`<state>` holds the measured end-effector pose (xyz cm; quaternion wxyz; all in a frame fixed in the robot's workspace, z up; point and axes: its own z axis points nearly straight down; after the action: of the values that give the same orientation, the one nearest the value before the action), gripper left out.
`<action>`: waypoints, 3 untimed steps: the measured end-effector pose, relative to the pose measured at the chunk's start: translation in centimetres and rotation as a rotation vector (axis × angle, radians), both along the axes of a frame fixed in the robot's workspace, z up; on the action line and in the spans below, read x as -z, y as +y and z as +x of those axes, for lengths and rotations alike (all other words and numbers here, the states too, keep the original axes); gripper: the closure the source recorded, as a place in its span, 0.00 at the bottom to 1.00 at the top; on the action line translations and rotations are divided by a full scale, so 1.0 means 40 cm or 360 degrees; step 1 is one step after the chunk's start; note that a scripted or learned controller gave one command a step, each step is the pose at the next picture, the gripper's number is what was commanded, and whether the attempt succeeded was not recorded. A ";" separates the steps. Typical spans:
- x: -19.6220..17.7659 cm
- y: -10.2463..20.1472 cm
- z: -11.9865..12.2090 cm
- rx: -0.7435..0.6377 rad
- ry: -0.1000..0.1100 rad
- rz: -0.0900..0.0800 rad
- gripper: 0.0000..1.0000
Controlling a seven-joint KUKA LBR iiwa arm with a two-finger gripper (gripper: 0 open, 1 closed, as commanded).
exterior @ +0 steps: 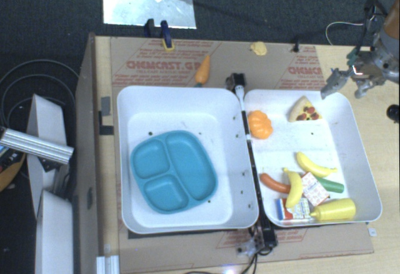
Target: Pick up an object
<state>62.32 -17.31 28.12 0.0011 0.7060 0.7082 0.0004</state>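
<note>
- The worktop [181, 63] is carrying two white bins; the left bin [144, 104] is holding a blue divided tray [173, 169].
- The right bin [350, 141] is serving as the landmark: every candidate object is lying inside it, untouched.
- A pizza slice [304, 110] is sitting in its far corner, an orange pumpkin [260, 124] against its left wall, and bananas [314, 166], a yellow bottle [332, 209] and a sausage [274, 182] are crowding its near end.
- The tool [349, 82] is hanging spread wide and gripping nothing, just past that bin's far right corner; judging by this, the pick is not yet begun.
</note>
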 end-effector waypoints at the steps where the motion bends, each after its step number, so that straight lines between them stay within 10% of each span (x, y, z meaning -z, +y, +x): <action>1: 0.345 0.123 -0.162 0.0001 0.0028 0.0011 0.00; 2: 0.496 0.142 -0.315 0.0005 0.0007 0.0004 0.00; 3: 0.427 0.145 -0.339 0.0005 -0.0002 0.0001 0.00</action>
<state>48.77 -11.52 11.02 0.0012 0.7071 0.7072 0.0010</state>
